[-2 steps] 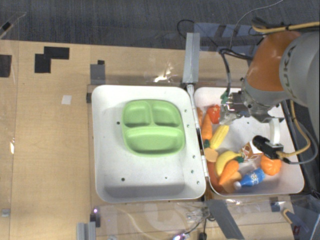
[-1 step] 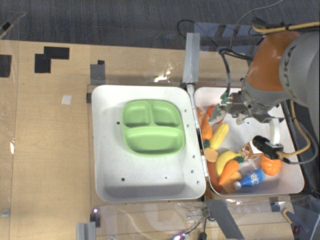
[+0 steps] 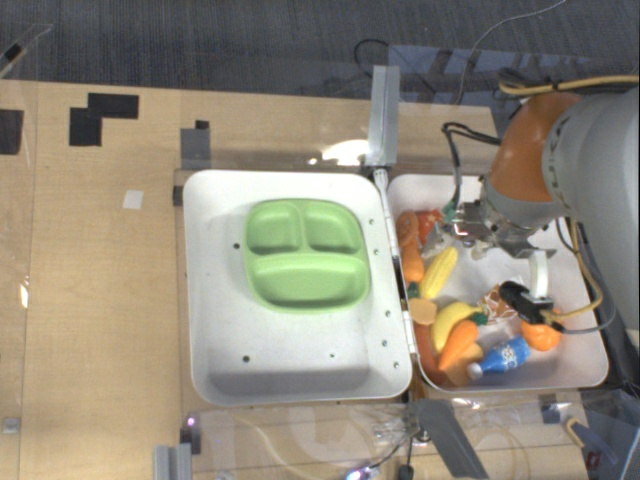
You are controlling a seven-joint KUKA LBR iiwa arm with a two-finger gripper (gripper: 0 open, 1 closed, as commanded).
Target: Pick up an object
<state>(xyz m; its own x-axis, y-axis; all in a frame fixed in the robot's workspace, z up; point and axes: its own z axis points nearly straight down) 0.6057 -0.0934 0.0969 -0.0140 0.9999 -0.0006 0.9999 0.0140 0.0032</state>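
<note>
Arm point(image 3: 560, 158) low over right bin point(image 3: 590, 363), gripper point(image 3: 478, 230) seemingly near toys.

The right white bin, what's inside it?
The right white bin holds toy food: a yellow corn cob, a yellow banana, an orange carrot and a blue bottle. The grey arm covers the bin's far corner, hiding anything there.

Left bin point(image 3: 215, 358): holds a divided plate point(image 3: 304, 253).
Right bin point(image 3: 580, 363): holds piled toy food point(image 3: 455, 318).
My gripper point(image 3: 478, 230): over the right bin's rear.
</note>
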